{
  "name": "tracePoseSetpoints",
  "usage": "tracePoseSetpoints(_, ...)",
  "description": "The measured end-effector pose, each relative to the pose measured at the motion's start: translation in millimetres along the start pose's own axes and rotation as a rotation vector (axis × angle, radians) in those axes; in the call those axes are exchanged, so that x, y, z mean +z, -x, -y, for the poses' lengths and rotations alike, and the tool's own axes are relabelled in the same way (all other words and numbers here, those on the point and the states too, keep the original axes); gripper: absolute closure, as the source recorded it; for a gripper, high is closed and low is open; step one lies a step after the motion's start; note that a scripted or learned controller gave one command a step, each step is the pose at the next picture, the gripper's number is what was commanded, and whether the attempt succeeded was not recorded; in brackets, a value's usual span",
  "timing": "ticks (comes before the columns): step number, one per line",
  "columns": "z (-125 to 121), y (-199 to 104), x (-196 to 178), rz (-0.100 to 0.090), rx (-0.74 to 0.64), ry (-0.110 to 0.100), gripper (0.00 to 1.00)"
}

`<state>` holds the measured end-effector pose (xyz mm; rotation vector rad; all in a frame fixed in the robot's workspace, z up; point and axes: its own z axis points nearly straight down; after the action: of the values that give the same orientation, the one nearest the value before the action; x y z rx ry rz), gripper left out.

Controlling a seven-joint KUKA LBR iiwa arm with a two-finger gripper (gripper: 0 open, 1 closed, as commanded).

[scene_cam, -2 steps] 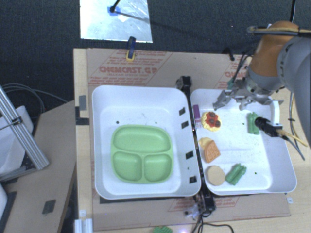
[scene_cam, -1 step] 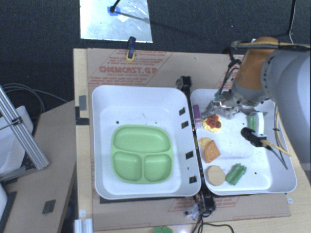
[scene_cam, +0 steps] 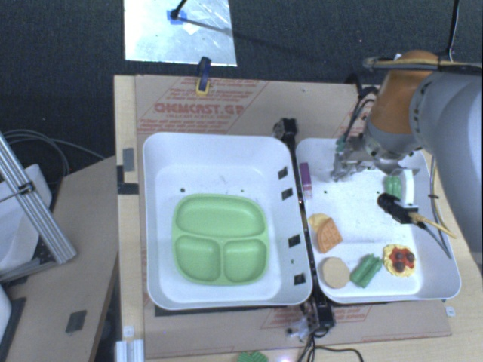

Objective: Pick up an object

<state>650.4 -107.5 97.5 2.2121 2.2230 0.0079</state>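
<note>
Arm (scene_cam: 445, 115): comes in from the upper right of the frame. Its grey body fills that corner, with the orange band (scene_cam: 396, 100) above the wrist, which bends down and to the left.
Tool (scene_cam: 341, 170): points down into the upper left part of the right bin (scene_cam: 355, 210), low over the white floor, near the bin's left wall.
Tool state: cannot tell whether it is wide or narrow, and nothing shows in its grip.
Purple block (scene_cam: 305, 178): stands along the right bin's left wall, just left of the tool and apart from it.
Waffle (scene_cam: 327, 234): an orange-yellow piece at mid-left of the right bin, below the tool and well apart from it.
Cookie (scene_cam: 334, 272): round and tan, at the bin's lower left, just below the waffle.
Pickle (scene_cam: 365, 271): green and lying at a slant, just right of the cookie.
Yellow piece (scene_cam: 399, 260): has red spots on top and sits at the lower right of the bin, beside the pickle.
Left bin (scene_cam: 162, 202): holds a green plate (scene_cam: 220, 238) with three sections, lying flat at its centre.
Bench (scene_cam: 126, 232): carries both bins side by side.
</note>
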Motion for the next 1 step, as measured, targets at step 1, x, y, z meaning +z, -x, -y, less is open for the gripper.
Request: tracePoseSetpoints(1, 0.1, 0.0, 0.5, 0.000, 0.000, -0.001, 0.00)
